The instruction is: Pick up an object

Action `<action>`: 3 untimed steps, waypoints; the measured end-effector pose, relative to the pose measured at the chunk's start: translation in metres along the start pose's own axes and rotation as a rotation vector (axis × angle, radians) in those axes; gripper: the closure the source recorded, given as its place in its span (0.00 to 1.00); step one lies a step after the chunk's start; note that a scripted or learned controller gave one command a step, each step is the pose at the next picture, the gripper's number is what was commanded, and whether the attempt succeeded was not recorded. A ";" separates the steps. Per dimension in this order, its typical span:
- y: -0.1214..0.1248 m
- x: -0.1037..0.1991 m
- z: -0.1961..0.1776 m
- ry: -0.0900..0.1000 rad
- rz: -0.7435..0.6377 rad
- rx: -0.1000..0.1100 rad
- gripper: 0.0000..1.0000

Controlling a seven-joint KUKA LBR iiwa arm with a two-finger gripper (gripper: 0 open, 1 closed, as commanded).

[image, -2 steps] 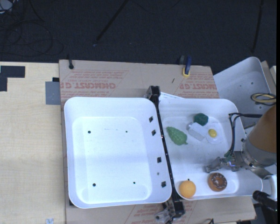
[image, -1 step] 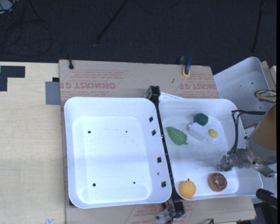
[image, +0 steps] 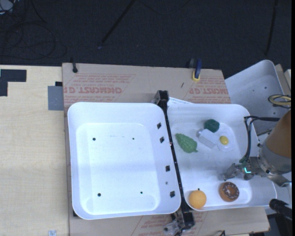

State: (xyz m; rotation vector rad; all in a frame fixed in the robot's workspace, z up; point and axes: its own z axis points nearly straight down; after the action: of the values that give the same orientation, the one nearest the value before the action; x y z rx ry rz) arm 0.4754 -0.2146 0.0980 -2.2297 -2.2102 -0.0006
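Observation:
My gripper hangs over the right bin's right side, open, with nothing between its fingers. One finger points left, just above a brown donut. An orange lies at the bin's front left corner. Further back lie a green leafy piece, a dark green item, a fried egg and a pale flat piece between them.
The left bin sits beside the right one, joined by a black clamp strip. Both rest on a cardboard sheet. A white panel stands at the back right.

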 end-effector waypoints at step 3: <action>-0.001 -0.002 -0.019 0.001 0.007 0.002 1.00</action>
State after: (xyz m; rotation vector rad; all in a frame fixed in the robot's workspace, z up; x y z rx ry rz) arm 0.4746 -0.2164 0.1173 -2.2360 -2.2004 0.0008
